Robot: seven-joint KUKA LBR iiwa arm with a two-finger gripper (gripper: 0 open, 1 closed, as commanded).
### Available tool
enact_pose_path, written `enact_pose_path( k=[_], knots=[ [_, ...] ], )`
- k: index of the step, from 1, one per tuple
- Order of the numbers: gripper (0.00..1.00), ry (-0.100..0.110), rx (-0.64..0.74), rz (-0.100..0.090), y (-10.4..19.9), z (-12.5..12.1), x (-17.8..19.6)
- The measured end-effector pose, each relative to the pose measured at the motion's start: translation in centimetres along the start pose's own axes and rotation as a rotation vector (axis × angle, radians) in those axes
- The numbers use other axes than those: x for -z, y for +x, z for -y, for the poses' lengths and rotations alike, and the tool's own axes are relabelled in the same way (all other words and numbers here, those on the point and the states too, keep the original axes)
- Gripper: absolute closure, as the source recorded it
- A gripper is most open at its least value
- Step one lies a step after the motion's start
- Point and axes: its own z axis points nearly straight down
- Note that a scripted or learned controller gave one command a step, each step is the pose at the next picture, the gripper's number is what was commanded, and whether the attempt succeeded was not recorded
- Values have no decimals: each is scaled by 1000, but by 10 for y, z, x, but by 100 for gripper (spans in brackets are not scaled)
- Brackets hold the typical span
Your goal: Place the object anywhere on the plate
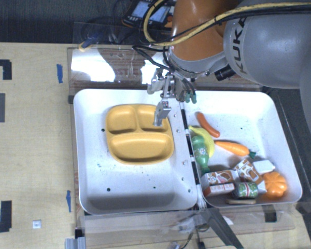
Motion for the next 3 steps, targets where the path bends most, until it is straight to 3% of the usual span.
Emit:
enact_pose_path(
  k=[1, 2, 3],
  knots=[
    [0, 2, -151, 1, -23, 31, 25],
    [100, -2, -151, 10, -25, 30, 37],
    [100, 2, 49, -5, -15, 26, -30]
  ],
)
